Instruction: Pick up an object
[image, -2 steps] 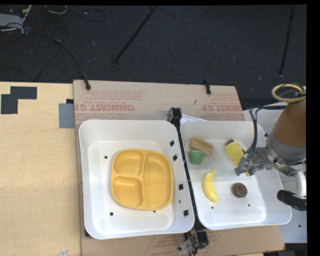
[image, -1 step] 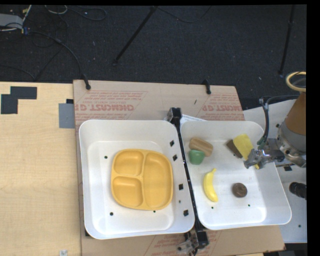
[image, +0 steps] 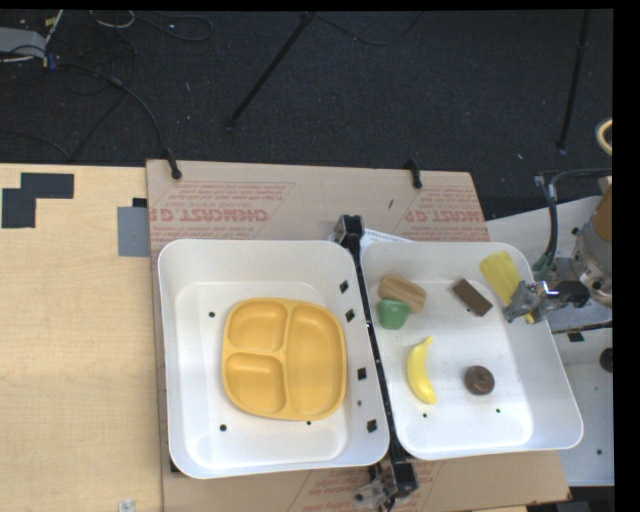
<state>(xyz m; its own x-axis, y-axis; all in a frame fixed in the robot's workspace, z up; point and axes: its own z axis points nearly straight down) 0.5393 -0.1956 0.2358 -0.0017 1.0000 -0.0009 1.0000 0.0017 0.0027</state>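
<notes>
Two shallow white bins sit side by side on the desk (image: 70, 330), on a sheet of printed cardboard (image: 300, 205). In the camera view, the left bin (image: 190, 290) holds a yellow divided plate (image: 285, 358) lying flat near its middle, with three compartments facing up. The right bin (image: 545, 400) holds five loose things. A tan wooden block (image: 402, 291) lies near the upper left corner, and a green rounded piece (image: 393, 314) touches it just below. A banana (image: 420, 371) lies lower down, left of centre, its length running roughly up and down the view. A small brown block (image: 472, 296) rests tilted in the upper middle, and a yellow flat piece (image: 499, 274) leans against the bin's right wall just beside it. A dark brown round thing (image: 480, 379) sits alone toward the lower right, well apart from the banana.

The arm enters from the right, and its pincer (image: 527, 300) hovers at the right bin's right rim, near the yellow flat piece. Nothing shows between its tips; whether it stands wide or narrow cannot be told from here
</notes>
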